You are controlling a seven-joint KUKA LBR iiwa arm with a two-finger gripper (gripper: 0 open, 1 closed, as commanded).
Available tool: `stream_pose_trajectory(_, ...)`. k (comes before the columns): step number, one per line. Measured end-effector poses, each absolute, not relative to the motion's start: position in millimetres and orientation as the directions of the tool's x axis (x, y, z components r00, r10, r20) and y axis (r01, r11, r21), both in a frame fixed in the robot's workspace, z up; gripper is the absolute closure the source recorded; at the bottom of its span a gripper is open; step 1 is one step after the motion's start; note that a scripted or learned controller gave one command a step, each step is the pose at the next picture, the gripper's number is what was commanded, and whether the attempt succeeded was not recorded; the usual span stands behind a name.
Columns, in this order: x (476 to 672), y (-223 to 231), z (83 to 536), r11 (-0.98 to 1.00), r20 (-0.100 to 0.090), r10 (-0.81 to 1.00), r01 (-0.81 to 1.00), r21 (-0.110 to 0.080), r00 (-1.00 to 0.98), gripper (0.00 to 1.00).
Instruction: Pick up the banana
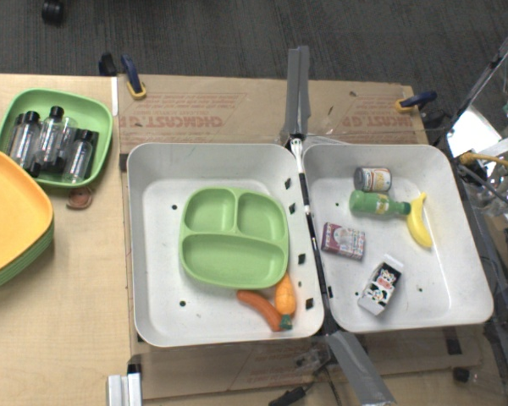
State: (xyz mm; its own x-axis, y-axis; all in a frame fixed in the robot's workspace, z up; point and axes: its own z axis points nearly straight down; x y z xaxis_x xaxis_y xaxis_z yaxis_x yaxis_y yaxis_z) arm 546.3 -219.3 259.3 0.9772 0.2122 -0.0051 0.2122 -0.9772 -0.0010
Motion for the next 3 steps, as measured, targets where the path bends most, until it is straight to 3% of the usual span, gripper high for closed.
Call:
stream_pose_trajectory(1,504.0,-222,317,-0.962,-0.005,0.272,0.272,-0.001,0.962,1.0)
stream_pose_trajectory(2,482.2,-222,221,-0.98,-0.005,0.197,0.197,-0.003,0.98,1.0)
stream_pose_trajectory(3,476.9,-201,187,-0.836,-0.003,0.549,0.549,-0.004,0.836,1.0)
